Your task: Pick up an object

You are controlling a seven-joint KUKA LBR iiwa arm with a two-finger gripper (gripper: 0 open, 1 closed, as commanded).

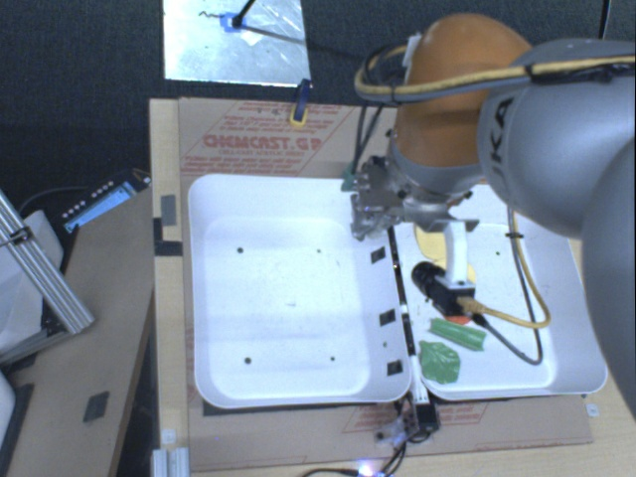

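Note:
My gripper (371, 215) hangs over the far end of the divider between the two bins, under the arm's orange band. Nothing shows held in it. In the right bin (556, 366) a green block (440, 363) lies near the front left corner. A longer green piece (457, 333) rests just behind it, with a small red-orange thing (456, 318) at its far side. A flat yellow object (431, 242) lies further back and is partly covered by the wrist.
The left bin (214, 266) sits beside the right one, its white floor showing a few dark dots. Cardboard (258, 139) underlies both bins. A shiny foil sheet (237, 28) lies beyond the bench, and a metal rail (40, 276) stands at the left.

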